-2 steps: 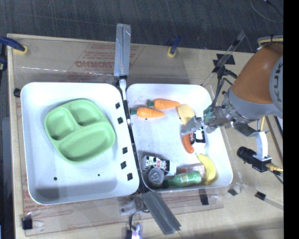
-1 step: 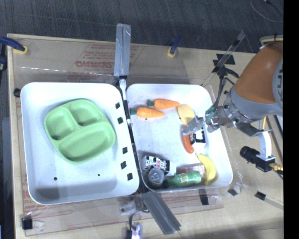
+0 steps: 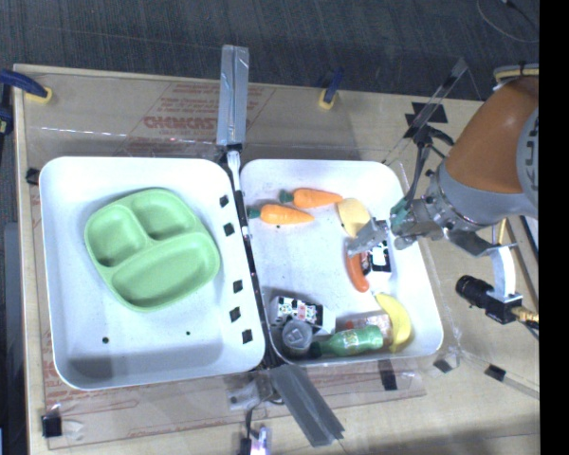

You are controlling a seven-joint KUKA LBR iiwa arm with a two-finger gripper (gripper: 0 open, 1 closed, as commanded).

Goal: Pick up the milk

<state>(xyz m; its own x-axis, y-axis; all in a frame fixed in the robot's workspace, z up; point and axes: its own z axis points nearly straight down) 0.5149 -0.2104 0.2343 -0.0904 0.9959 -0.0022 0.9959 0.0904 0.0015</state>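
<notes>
The milk (image 3: 297,308) is a small carton with a black-and-white pattern. It lies in the front part of the right bin (image 3: 308,254), beside a grey can (image 3: 297,336). My gripper (image 3: 372,248) hangs low over the bin's right side, well to the right of the milk and farther back. It is just above a red, sausage-shaped item (image 3: 359,273) and next to a pale yellow fruit (image 3: 354,215). Nothing shows as held in it.
Two carrots (image 3: 302,207) lie at the back of the right bin. A banana (image 3: 395,318) and a green bottle (image 3: 351,340) sit along its front wall. The left bin (image 3: 76,349) holds a green divided plate (image 3: 152,246). A black divider (image 3: 239,273) runs between the bins.
</notes>
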